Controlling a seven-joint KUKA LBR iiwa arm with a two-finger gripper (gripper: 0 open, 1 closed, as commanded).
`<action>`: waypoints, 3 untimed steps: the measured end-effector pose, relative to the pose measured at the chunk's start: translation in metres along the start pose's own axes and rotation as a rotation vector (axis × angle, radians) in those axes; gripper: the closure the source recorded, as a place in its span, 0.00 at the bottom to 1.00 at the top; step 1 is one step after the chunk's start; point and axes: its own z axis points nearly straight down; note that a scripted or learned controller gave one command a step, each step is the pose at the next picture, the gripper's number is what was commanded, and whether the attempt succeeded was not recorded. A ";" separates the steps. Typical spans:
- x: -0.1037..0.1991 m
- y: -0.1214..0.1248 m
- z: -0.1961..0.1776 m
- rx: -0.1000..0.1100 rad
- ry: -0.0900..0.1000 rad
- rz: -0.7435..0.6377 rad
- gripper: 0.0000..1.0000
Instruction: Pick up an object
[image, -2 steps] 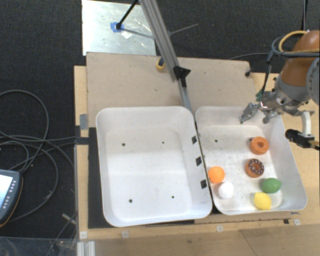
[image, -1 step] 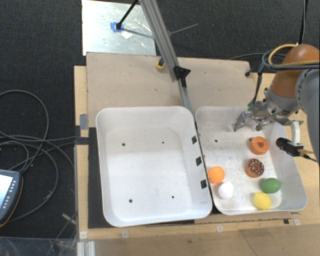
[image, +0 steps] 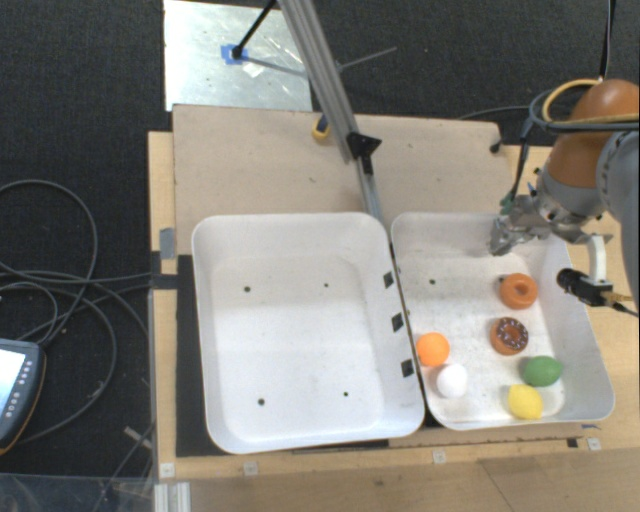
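Observation:
The right bin holds several small items: an orange ring, a brown sprinkled donut, an orange ball, a white ball, a green lime-like piece and a yellow lemon-like piece. My gripper hangs over the far right part of this bin, just beyond the orange ring and apart from it. Nothing shows between its fingers.
The left bin sits beside the right one, sharing a middle edge with black clips. A slanted grey pole crosses the back of the bench. Cables and a pendant lie on the floor at the left.

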 end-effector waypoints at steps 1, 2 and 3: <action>0.004 0.000 -0.065 -0.004 0.000 0.004 1.00; 0.003 0.002 -0.119 -0.003 0.000 0.004 1.00; 0.049 -0.016 -0.123 0.004 0.004 0.001 1.00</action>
